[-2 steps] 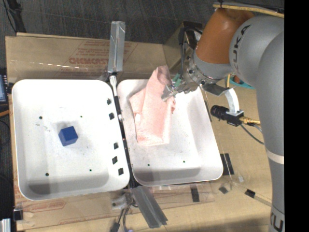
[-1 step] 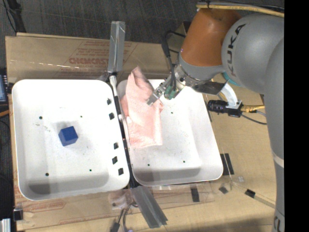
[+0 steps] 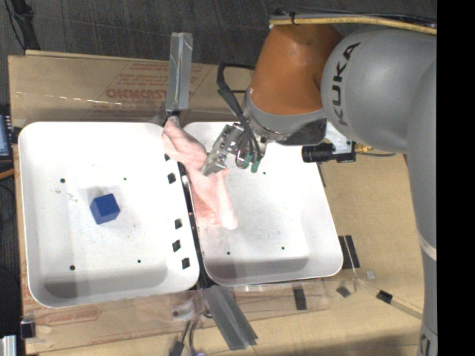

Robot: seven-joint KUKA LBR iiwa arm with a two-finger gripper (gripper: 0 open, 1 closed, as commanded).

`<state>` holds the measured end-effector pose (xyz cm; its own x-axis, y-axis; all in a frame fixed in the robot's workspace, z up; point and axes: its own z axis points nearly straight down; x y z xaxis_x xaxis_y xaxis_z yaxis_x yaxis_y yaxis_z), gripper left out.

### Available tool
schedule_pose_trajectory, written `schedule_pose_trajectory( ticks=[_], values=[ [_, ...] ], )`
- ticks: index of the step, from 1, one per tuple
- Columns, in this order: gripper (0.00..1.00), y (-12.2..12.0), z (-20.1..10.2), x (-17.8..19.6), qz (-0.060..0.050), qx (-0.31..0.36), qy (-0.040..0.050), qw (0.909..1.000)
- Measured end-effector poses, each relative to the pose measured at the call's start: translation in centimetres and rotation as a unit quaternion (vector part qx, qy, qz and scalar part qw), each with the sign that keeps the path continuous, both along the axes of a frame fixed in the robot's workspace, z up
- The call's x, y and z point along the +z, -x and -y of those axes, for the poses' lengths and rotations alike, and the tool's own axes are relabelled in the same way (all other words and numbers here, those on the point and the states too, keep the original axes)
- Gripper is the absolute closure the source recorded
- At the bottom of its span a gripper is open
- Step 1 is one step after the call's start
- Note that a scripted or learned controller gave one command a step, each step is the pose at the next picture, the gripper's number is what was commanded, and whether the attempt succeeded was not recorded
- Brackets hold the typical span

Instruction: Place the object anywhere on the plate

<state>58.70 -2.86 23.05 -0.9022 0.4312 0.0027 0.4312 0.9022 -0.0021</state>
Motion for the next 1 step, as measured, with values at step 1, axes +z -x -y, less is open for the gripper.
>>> schedule_pose_trajectory(
  ticks=[1],
  values=[
    [1.0,0.71,-4.77,-0.86,0.001,0.201,-0.0004,0.9795]
  ],
)
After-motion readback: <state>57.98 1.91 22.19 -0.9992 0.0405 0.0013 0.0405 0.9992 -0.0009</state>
